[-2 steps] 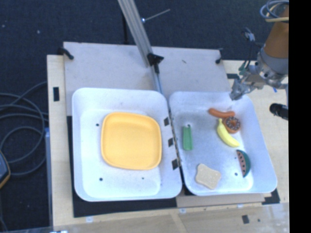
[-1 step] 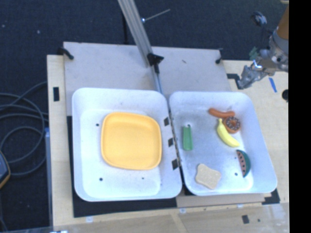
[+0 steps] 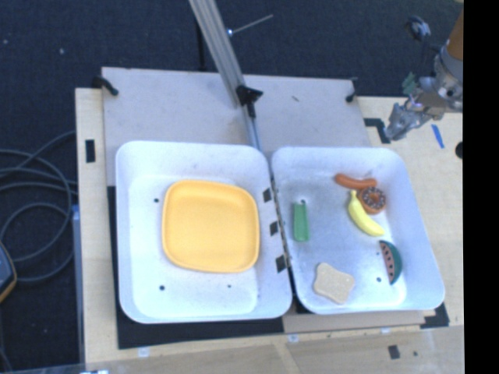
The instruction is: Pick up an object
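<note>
**A:** Claw first: you'll find it at the far right, past the back corner of the right bin, hanging over the bare surface.

**B:** Open or closed?

**A:** You cannot tell from this angle; it is small and dark against the wood. Nothing shows between its tips.

**B:** Where are the things you could pick?

**A:** All in the right bin. You have a green stick lying near the left wall, its length running front to back. A sausage sits toward the back, and a donut touches its right end. A banana curves just under the donut, touching it. A watermelon slice lies near the right wall, apart from the banana. A piece of toast rests toward the front.

**B:** And the left bin?

**A:** You see a yellow plate lying flat in its middle.

**B:** Anything else near the claw?

**A:** A slanted metal pole rises from a clamp at the back, between the two bins, well apart from the claw. Cables loop on the floor at the left.
</note>
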`<state>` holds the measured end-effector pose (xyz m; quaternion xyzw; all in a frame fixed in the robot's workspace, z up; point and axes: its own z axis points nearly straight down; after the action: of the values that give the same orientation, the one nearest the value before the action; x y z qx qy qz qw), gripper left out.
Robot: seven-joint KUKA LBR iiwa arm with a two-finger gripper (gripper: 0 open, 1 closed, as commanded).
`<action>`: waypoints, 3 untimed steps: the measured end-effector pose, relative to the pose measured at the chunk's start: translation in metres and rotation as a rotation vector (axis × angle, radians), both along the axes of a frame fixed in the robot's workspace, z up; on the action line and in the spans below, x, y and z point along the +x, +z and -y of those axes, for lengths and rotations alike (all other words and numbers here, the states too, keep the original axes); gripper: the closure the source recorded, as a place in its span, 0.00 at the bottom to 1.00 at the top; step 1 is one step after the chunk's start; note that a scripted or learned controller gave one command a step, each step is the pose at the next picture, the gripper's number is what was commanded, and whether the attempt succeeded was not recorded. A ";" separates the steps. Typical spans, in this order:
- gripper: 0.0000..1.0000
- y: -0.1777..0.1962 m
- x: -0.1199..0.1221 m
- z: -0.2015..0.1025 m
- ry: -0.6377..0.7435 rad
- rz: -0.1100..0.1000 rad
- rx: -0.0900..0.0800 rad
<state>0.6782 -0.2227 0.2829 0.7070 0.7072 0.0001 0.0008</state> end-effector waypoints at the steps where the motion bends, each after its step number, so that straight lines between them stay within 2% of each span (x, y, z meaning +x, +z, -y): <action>1: 1.00 -0.007 -0.006 -0.061 0.003 0.000 0.001; 2: 1.00 -0.022 -0.014 -0.112 0.003 -0.001 0.001; 3: 1.00 -0.015 -0.017 -0.164 0.003 0.001 0.002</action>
<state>0.6613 -0.0588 0.2680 0.7059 0.7084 0.0009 0.0003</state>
